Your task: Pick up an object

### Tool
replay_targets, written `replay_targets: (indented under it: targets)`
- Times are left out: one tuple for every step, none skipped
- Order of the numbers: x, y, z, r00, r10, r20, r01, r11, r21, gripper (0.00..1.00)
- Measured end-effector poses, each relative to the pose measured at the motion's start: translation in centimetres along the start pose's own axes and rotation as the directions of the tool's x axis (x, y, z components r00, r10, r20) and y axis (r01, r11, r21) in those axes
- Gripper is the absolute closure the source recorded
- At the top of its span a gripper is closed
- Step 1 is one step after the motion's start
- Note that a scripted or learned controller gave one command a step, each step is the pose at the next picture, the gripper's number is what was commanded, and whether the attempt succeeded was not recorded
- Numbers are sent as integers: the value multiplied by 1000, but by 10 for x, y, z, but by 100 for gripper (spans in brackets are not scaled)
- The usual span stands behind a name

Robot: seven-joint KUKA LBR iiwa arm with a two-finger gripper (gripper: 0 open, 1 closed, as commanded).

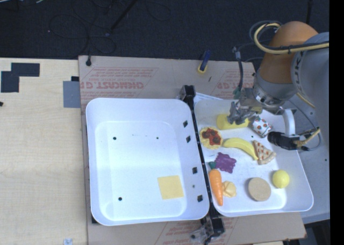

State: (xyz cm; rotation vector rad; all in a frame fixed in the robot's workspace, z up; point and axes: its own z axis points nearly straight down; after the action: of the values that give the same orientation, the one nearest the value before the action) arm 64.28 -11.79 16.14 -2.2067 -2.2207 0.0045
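Arm: you are looking at the grey arm (309,72) reaching in from the right, its orange band above the wrist sitting over the far right corner of the right bin.
End effector: the end effector (236,117) is hanging low over the far end of the right bin, right at a yellow piece (232,121); you cannot tell from this slant whether it is wide, narrow or holding anything.
Left bin: the left bin (99,131) is carrying one flat yellow square (171,187), lying near its front right corner.
Right bin: the right bin (301,198) is carrying the rest of the toy food.
Far end: the yellow piece is lying just under the end effector, with a small white and red spotted piece (262,127) just to its right.
Middle: a red and yellow round piece (210,137) is lying by the left wall, a banana (240,146) just beside it, and a pizza slice (263,152) right of the banana.
Below that: a purple piece (226,161) is sitting near the left wall.
Front: an orange carrot (216,186) is lying along the left wall, a small pale yellow piece (229,188) touching it, then a tan round disc (259,189) and a yellow lemon (280,178) further right.
Table: both bins are resting side by side on a cardboard sheet (134,80) on the table (37,152).
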Motion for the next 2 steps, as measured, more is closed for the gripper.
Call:
replay_targets:
  targets:
    - [-12, -9, -221, 1000, 5, 10, -5, 1000, -27, 100]
    - [-7, -26, -386, 1000, 4, 10, -4, 1000, -25, 100]
